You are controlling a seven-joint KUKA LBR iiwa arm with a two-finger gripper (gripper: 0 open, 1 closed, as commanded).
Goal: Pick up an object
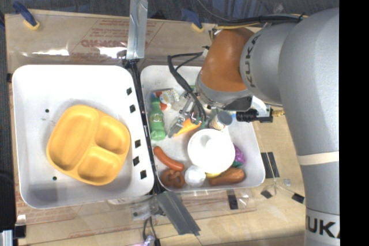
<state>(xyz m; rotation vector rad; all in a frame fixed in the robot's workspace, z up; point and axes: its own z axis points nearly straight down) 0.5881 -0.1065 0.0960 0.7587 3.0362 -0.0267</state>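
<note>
Grey arm (300, 78) is low over the right bin (253, 141); we cannot tell the gripper (185, 117) state. Nearest pickings: green bottle (157, 121) left, white bowl (211, 151) near. We judge approach underway; next, close and lift.

1. "KUKA" in black letters runs along the grey arm (271, 63) just right of its orange band (226, 60); the letters stand sideways and are partly cut by the curve of the casing.
2. "KUK", with the last letter lost at the frame edge, shows in black on the arm's lower link (323, 227), well below the orange band.
3. Faint red mirrored print lies on the cardboard sheet (101, 37), left of the orange band beyond the grey tape strip (137, 29); its letters are too pale and reversed to read.
</note>
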